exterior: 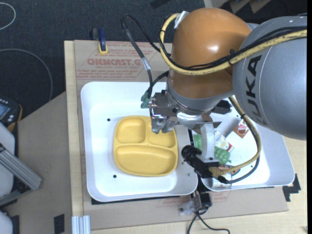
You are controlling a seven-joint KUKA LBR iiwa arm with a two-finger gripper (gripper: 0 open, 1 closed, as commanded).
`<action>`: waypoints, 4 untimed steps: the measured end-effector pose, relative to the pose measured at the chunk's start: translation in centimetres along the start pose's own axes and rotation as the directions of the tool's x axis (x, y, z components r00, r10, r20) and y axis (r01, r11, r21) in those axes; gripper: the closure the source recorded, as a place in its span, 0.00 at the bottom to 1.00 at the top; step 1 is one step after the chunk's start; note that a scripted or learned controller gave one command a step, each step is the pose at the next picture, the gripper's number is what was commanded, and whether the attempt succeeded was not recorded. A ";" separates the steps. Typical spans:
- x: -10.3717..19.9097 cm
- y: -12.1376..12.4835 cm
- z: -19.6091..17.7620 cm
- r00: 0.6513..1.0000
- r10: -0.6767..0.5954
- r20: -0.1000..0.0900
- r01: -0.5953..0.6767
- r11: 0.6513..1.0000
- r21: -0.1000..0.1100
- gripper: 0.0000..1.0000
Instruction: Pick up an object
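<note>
A yellow divided plate [141, 155] lies flat in the left white bin [95, 130], towards its right side. My gripper [160, 123] hangs over the plate's upper right compartment, close to its rim, under the orange band and grey wrist. Nothing shows held in it. The arm's bulk hides the upper part of the right bin [279, 165].
The right bin holds a green and white packet [220, 152], a small red and white box [240, 129] and a dark item [222, 106], partly hidden by the arm. Black cables [204, 168] hang over the divide between the bins. A cardboard sheet [112, 60] lies behind the bins.
</note>
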State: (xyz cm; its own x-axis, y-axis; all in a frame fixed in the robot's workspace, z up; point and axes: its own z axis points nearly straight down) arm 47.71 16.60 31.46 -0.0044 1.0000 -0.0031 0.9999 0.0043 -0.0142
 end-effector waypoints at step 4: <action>-5.0 0.1 -9.1 1.000 0.003 -0.003 -0.003 1.000 -0.018 1.00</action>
